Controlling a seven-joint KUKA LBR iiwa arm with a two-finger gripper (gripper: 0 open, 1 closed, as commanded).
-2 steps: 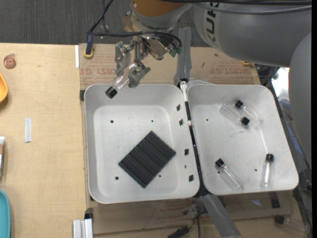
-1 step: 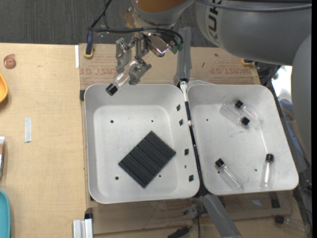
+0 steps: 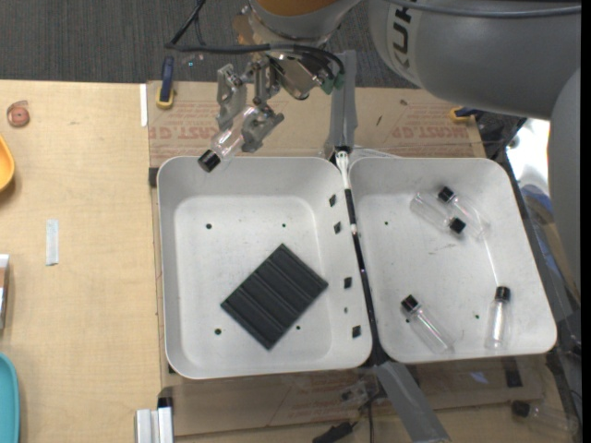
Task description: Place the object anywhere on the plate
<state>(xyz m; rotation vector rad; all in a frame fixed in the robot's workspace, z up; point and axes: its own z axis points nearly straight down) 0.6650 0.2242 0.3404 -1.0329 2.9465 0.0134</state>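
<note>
Clear capped vial (image 3: 224, 145) clamped in metal fingers (image 3: 242, 129), ribbed dark square plate (image 3: 274, 295) in left white bin (image 3: 185, 178)

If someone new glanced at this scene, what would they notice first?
Probably the dark ribbed plate, lying askew in the left bin. Next, the gripper above that bin's far rim, with a clear black-capped vial between its fingers. Four similar vials lie scattered in the right bin.

The plate (image 3: 274, 296) is dark grey with ribbed stripes. Both bins (image 3: 175, 247) are white. The vials (image 3: 423, 321) are clear with black caps. The worktop (image 3: 74, 247) is pale tan wood.
</note>
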